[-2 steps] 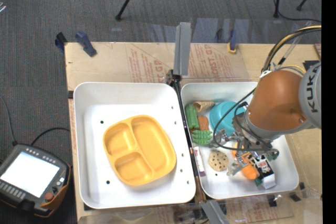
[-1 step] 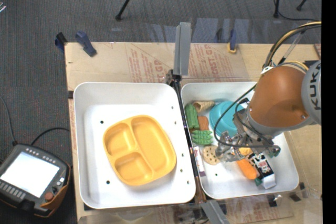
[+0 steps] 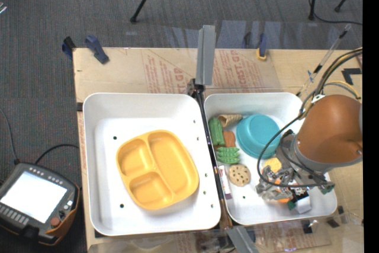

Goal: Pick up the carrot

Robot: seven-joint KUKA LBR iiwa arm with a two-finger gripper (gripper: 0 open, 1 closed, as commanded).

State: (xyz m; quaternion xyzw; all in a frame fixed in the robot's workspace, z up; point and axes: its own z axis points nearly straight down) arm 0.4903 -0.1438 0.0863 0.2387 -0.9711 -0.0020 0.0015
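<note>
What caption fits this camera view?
Gripper low in right bin near blue bowl; yellow plate in left bin.

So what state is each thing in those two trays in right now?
Yellow plate: flat, right way up, in the left bin.
Teal bowl: in the right bin, seemingly right way up.
Cookie: lying flat.
Pea pod: lying flat, beside the cookie.
Carrot: lying beside the bowl, not held.
Hand: low over the right bin, apart from the carrot.

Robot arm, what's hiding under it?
A yellow bit and an orange bit peek out beside the claw. The arm covers the rest of that white bin corner, so anything there is hidden.
</note>
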